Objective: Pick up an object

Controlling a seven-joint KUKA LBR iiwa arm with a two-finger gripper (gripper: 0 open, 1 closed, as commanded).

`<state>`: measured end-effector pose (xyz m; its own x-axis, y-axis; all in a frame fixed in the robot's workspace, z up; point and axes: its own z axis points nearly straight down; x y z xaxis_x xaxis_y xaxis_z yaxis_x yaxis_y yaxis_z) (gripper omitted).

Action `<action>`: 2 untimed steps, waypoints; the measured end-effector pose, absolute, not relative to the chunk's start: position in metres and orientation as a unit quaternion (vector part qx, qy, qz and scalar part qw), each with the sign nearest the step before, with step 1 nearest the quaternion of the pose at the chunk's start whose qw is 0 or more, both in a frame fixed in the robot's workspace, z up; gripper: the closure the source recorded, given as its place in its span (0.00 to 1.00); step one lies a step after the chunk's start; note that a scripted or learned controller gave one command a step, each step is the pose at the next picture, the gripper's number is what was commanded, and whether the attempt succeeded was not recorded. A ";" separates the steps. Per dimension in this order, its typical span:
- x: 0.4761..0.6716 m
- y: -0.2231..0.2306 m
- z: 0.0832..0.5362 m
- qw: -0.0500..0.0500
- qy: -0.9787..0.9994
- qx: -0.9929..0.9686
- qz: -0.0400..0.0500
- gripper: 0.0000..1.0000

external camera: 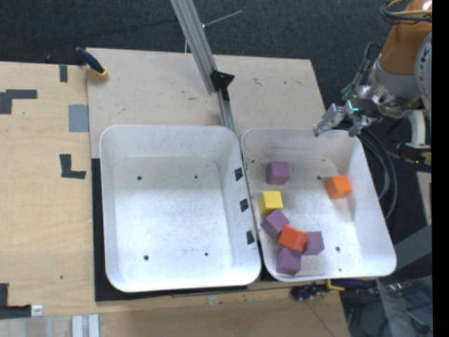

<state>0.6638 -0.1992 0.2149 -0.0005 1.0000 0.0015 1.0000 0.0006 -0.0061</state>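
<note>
The right bin (368, 188) holds several small blocks. A purple cube (278, 172) sits near its far left, and an orange cube (339, 186) lies alone toward the right wall. A yellow cube (271, 201) rests by the left wall. Just nearer than it, a red-orange block (293, 239) lies in a tight cluster with three purple blocks (288, 260). My gripper (338, 126) hangs over the bin's far right rim, above and behind the orange cube. Its fingers are spread open with nothing between them.
The left bin (112, 188) sits beside the right one, sharing a middle wall. A slanted metal rail (196, 34) runs down to the far edge between the bins. Black cables (393, 167) hang off the bench's right side. A blue and yellow clamp (91, 62) lies far left.
</note>
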 end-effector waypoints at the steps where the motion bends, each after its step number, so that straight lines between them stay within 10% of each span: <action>1: 0.665 -0.200 0.219 0.000 -0.708 -0.706 0.001 0.00; 2: 0.669 -0.203 0.156 0.002 -0.708 -0.706 0.002 0.00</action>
<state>0.6686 -0.2030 0.1564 -0.0018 1.0000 -0.0001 1.0000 0.0018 -0.0069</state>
